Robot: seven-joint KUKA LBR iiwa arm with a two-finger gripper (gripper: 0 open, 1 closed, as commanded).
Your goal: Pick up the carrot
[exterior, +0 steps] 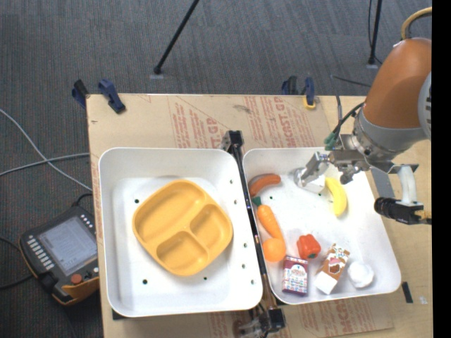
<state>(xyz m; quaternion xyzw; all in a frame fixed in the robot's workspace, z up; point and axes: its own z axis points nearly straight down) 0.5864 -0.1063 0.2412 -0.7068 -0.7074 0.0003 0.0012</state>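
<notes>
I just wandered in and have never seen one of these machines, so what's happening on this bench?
A grey robot arm with an orange band is reaching in over the right-hand shallow white bin, which holds toy food. Its end effector hovers near the bin's far side, beside a yellow plastic banana. The orange toy carrot it is meant to pick up lies untouched by the bin's left wall. The left white bin holds a yellow divided plastic plate.
</notes>
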